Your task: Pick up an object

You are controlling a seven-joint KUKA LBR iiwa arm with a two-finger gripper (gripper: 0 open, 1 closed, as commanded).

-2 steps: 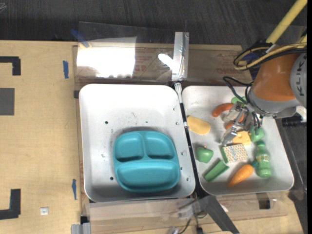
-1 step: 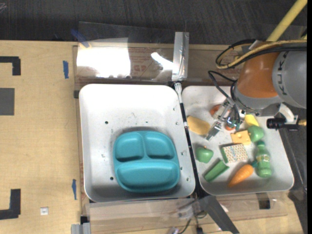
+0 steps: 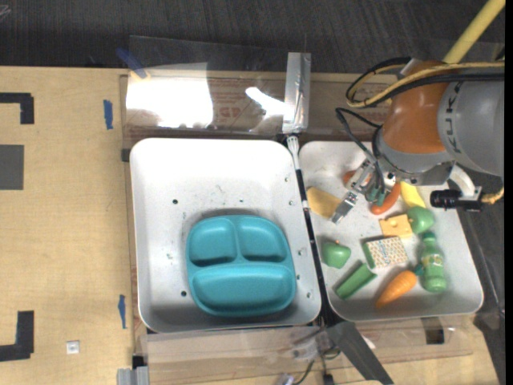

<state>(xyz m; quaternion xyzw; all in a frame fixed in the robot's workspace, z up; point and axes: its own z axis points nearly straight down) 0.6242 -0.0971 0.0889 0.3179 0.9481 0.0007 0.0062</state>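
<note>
wooden bench, two white bins side by side

arm cropped right, wrist hides toys

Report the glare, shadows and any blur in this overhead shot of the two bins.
Camera view: strong white glare washes out the clear plastic sheet behind the left bin; the teal divided tray casts a soft shadow on that bin's floor; the arm darkens the right bin near the gripper, whose outline is slightly soft; the toy food stays fairly sharp.
</note>
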